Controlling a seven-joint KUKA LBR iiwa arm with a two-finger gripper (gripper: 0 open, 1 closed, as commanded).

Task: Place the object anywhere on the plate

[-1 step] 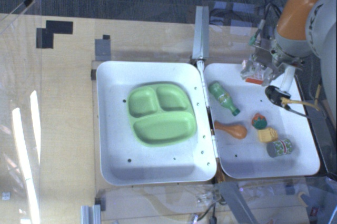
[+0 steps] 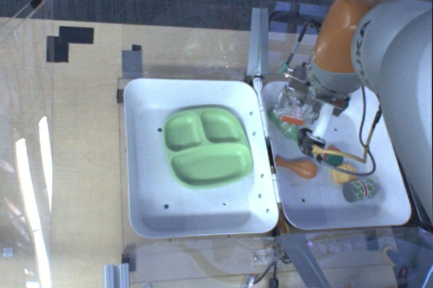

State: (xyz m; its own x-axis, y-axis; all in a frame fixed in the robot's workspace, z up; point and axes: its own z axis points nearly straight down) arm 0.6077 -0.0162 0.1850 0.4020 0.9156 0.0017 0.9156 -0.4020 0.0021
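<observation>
Plate (image 2: 206,145), green, with three compartments: lies flat in the middle of the left bin (image 2: 145,205), left of the frame's centre. Runs with its long axis roughly left to right across the frame, slightly tilted. Shows two small compartments along the upper side and one wide compartment along the lower side. Touches none of the loose objects.

Arm (image 2: 385,57): enters from the right edge, a thick grey body filling the upper right of the frame. Bends leftward and down over the right bin (image 2: 379,216), with the orange band (image 2: 338,26) above the wrist. Carries a cable looping down the right side of the wrist.

Gripper (image 2: 301,111): hangs over the upper left part of the right bin, near the wall shared with the left bin. Grip state: cannot tell, too cluttered there to read.

Green-and-red packet (image 2: 289,123): sits just under the gripper, partly hidden, long axis not readable. Contact with the gripper unclear.

Orange spoon-like piece (image 2: 301,166): lies lower in the right bin, long axis left to right, thicker end toward the right. Yellow piece (image 2: 342,176) and small grey can (image 2: 359,190) lie to its lower right, near each other.
</observation>
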